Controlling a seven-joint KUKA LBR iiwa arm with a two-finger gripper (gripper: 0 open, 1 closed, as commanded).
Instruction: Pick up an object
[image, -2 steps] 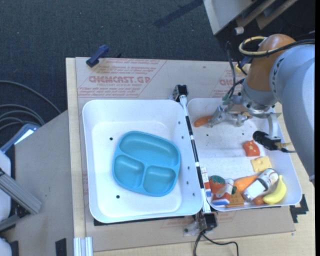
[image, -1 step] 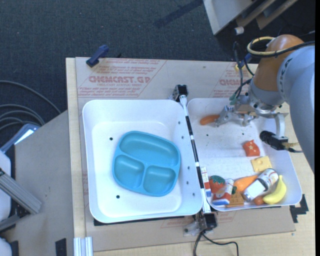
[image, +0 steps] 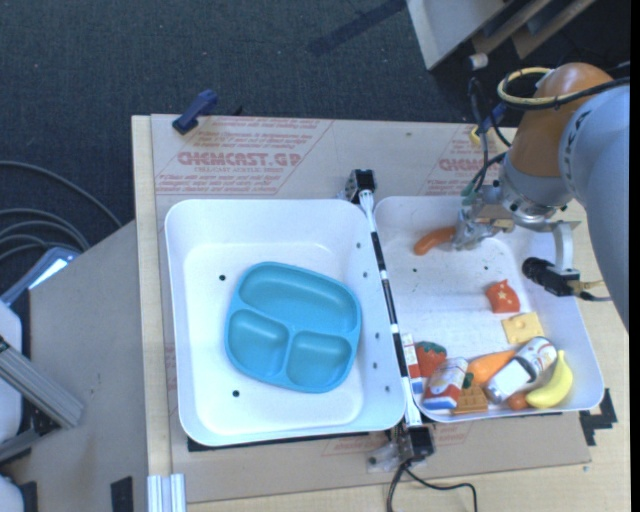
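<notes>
Two white bins sit on the worktop. Jaws (image: 468, 236) hang beside a small orange carrot (image: 435, 241); their opening cannot be told. Likely light, smooth plastic: grip mid-body.

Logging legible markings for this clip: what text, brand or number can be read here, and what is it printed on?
"CHEMCAST GP", red print on the brown protective sheet behind the left bin.
Smaller red lines beneath it, and the partial print at the sheet's right: too blurred to read.
Packaging in the right bin: unreadable.

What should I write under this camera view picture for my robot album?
A robot's pincer reaches down beside a small orange toy in the right bin, while a blue divided plate waits in the left bin.
</notes>
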